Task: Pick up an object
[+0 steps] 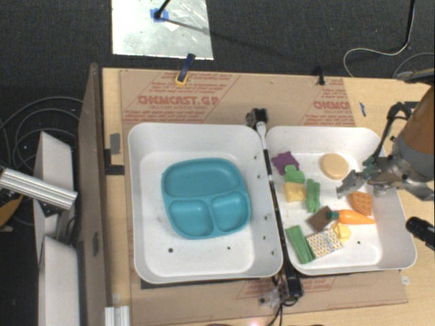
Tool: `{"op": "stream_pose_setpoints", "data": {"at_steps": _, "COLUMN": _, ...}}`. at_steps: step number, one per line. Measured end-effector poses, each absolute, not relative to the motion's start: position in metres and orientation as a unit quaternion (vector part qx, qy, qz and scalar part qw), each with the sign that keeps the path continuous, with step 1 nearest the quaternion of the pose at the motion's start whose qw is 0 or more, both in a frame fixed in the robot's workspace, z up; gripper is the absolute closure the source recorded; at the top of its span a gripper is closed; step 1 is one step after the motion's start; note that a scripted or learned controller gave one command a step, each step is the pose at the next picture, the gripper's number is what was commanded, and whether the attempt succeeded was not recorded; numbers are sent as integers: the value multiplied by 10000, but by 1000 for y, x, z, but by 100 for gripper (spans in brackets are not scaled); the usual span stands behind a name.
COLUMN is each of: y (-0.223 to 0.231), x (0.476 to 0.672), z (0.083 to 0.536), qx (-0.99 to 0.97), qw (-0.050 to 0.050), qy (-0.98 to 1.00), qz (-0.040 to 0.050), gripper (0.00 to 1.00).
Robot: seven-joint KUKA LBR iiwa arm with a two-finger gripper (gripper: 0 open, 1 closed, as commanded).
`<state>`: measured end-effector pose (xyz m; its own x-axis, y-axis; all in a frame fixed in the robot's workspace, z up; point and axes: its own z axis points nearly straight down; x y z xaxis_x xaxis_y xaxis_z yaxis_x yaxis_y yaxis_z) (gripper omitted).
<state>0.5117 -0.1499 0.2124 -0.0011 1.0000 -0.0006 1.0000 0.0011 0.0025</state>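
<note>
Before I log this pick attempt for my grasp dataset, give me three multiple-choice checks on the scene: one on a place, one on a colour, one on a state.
1. Where is the teal divided tray?
A. left bin
B. right bin
C. on the floor

2. What colour is the piece at the top left of the toy pile?
A. red
B. purple
C. black

3. How does the gripper stand?
A. parked over the left bin
B. low in the right bin
C. outside both bins

Answers:
1 A, it lies in the left bin.
2 B, the purple piece tops the pile.
3 B, it sits beside the waffle-like orange piece in the right bin.

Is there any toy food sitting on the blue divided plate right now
No, the blue plate lies bare in the left bin.
</note>
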Motion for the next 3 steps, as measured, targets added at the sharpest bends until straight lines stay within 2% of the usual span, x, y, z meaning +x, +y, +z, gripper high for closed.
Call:
{"op": "stream_pose_setpoints", "data": {"at_steps": 1, "y": -135, "x": 540, "z": 81, "qx": 7054, "qw": -6, "qy": 7089, "qz": 23, "gripper": 0}}
{"op": "stream_pose_setpoints", "data": {"at_steps": 2, "y": -127, "x": 484, "z": 84, "qx": 7073, "qw": -15, "qy": 7069, "qz": -5, "gripper": 0}}
{"op": "stream_pose_setpoints", "data": {"at_steps": 3, "y": -127, "x": 488, "z": 96, "qx": 7062, "qw": 19, "qy": 7080, "qz": 19, "gripper": 100}}
